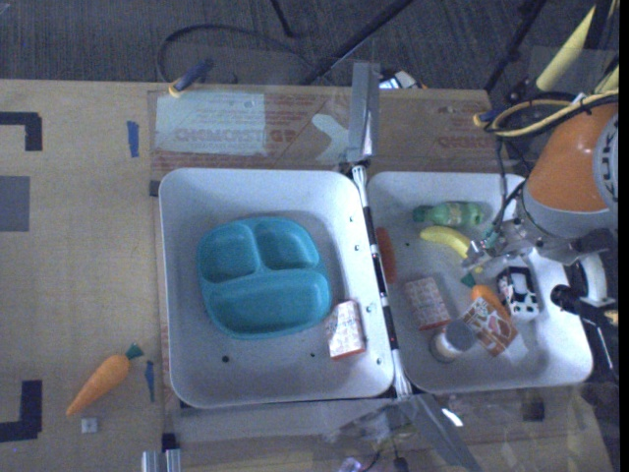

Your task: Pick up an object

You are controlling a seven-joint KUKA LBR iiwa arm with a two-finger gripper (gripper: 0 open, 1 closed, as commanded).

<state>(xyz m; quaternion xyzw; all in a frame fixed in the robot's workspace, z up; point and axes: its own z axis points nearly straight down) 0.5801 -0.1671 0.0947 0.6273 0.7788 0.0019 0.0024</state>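
1. Divided plate (263, 275), centre left: teal.
2. Bins (187, 205): white.
3. Carrot (100, 380), lower left: orange, green top.
4. Banana (444, 240), right of centre: yellow.
5. Bottle (450, 212) above it: green.
6. Small carton (345, 329), lower centre: red-brown and white print.
7. Cow toy (519, 293), right: black-and-white patches.
8. Arm (575, 170), upper right: orange band, grey.

bench (79, 264) bears bins (187, 205), carrot (98, 382)

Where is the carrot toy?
The carrot lies on the wooden bench, outside both bins, off the bottom-left corner of the left bin that holds the blue tray.
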